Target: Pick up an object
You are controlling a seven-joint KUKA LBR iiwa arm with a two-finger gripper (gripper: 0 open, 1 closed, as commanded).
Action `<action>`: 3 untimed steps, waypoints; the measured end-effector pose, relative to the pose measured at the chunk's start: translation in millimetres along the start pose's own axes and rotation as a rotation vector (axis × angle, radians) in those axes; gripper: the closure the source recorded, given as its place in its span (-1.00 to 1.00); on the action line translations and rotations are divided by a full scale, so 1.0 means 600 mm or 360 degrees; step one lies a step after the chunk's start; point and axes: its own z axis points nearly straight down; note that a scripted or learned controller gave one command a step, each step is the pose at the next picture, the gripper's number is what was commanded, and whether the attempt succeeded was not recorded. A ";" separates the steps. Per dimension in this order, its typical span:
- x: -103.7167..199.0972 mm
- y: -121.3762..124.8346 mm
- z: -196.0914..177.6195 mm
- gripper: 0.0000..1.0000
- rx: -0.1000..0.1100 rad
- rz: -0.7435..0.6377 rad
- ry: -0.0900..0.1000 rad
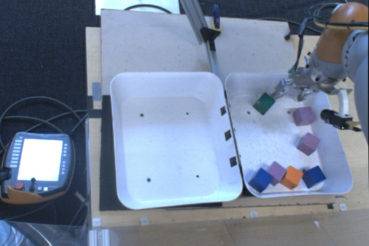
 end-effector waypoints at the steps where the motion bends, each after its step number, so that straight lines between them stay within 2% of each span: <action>1: -0.001 0.005 -0.028 1.00 -0.0015 -0.0006 -0.0006; 3: 0.000 0.006 -0.248 1.00 -0.0022 0.0001 -0.0006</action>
